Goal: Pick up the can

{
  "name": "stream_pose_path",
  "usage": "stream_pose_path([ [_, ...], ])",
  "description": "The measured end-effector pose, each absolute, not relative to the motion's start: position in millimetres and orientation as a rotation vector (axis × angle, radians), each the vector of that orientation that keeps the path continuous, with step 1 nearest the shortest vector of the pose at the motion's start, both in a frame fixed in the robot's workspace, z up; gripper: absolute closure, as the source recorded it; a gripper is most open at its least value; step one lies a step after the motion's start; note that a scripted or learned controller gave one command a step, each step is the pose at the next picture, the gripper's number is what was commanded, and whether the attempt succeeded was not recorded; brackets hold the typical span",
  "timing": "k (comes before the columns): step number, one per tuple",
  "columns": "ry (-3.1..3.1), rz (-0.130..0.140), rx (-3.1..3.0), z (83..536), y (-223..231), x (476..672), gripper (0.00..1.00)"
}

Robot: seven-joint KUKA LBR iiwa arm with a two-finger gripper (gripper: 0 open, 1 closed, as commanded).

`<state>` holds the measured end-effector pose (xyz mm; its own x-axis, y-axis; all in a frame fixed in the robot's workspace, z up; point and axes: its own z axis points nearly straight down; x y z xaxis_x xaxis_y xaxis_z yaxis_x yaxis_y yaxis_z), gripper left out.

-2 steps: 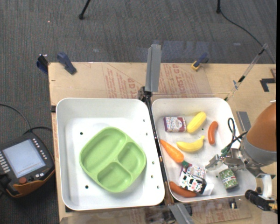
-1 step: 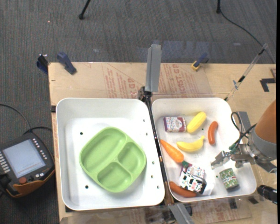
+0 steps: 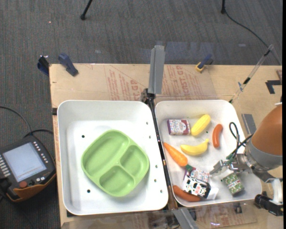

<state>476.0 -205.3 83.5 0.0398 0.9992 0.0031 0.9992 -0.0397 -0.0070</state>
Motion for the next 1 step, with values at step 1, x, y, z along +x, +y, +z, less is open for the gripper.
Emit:
stream_pose_path([
  [1,-2.167,0.007,-2.256,89.6,-204.8,475.9,1.00],
])
